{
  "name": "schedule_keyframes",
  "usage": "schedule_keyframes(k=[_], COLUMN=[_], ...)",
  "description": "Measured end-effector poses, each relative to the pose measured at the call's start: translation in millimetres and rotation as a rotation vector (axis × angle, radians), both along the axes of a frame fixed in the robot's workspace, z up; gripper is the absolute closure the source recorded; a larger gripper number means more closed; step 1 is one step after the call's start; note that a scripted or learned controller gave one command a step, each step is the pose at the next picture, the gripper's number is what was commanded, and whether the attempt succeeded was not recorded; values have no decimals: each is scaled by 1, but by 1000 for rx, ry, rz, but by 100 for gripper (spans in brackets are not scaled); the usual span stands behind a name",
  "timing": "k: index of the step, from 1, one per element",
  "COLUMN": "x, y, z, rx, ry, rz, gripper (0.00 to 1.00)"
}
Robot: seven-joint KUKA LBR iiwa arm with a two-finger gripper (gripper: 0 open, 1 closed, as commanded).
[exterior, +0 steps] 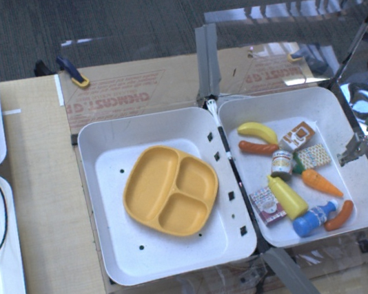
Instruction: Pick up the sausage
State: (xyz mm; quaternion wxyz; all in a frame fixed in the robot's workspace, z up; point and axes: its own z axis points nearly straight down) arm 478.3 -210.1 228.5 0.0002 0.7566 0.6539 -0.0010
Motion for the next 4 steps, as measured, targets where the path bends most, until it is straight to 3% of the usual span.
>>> schedule_keyframes(k=[1,2,3,4], x=[0,-1,3,1], y=[2,106,73,5], z=[-127,-138,-134,-136], rx=[7,1,2,20], ry=[0,2,-12,10], rz=[27,7,-628,-607], gripper=[0,0,0,0])
